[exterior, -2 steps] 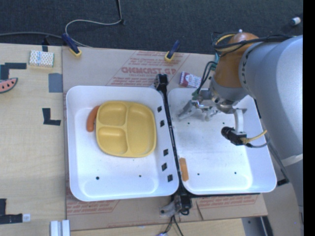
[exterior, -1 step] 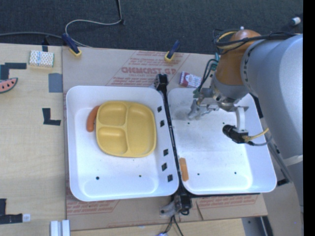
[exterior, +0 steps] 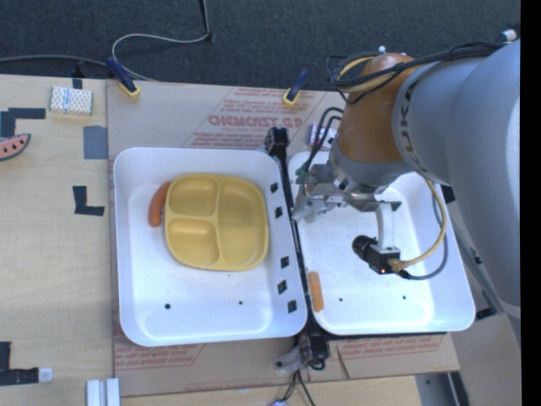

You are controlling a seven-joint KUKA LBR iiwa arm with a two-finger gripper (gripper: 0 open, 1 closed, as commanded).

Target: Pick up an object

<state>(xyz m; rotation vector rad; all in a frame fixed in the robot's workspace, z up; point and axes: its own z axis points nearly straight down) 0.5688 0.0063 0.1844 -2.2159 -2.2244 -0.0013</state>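
Note:
A yellow divided plate (exterior: pixel 216 222) lies in the left bin (exterior: pixel 203 315). An orange sausage-shaped piece (exterior: pixel 157 205) rests against the plate's left edge. A small orange carrot-like piece (exterior: pixel 314 291) lies in the right bin (exterior: pixel 423 307), close to its left wall near the front. My gripper (exterior: pixel 314 200) hangs over the upper left part of the right bin, next to the divider between the bins. The grey and orange wrist above covers most of it. It is well behind the small orange piece.
The arm's bulk covers the right side of the right bin, with a black cable fitting (exterior: pixel 374 253) hanging over the bin floor. On the bench at the left lie a speckled sponge (exterior: pixel 71 101) and a watermelon-slice toy (exterior: pixel 12 146). Clamps (exterior: pixel 296 93) hold the cardboard at the back.

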